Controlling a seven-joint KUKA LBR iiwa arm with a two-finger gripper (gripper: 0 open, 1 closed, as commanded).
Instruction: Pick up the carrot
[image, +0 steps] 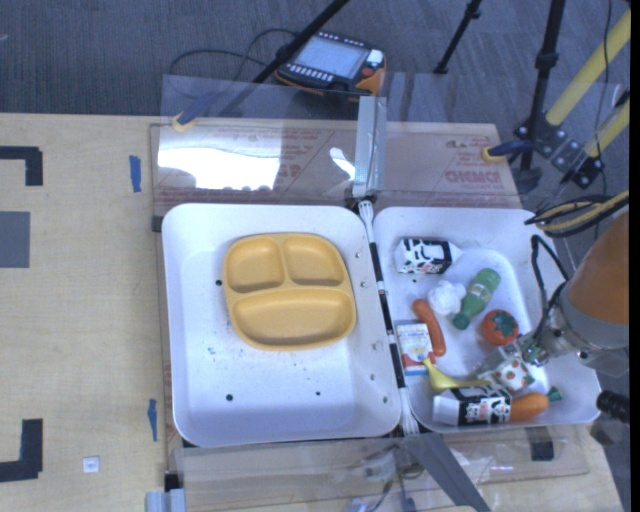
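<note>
From where I stand the bench (80, 300) is pale wood with black corner marks, and two shallow white bins sit on it side by side. The left bin (200, 380) holds a yellow three-part plate (290, 290), lying flat near its middle. The right bin (520, 250) is the crowded one. The grey arm (600, 300), with its orange band, comes in from the right and leans over that bin's right side; its gripper (522, 352) hangs low near the front right corner, but I cannot tell how its tips are set, because they merge with the small items under them. The carrot (528, 406) lies in the front right corner of the right bin, orange with a bit of green at its right end, just beside a dark bottle with a cow-pattern label (470, 408) lying on its side. A second black-and-white cow-pattern carton (424, 256) sits at the back. Between them are a green bottle (476, 297), a red tomato-like piece (500, 326), a reddish sausage (430, 326), a small flat packet (413, 344) and a yellow banana (445, 378).
</note>
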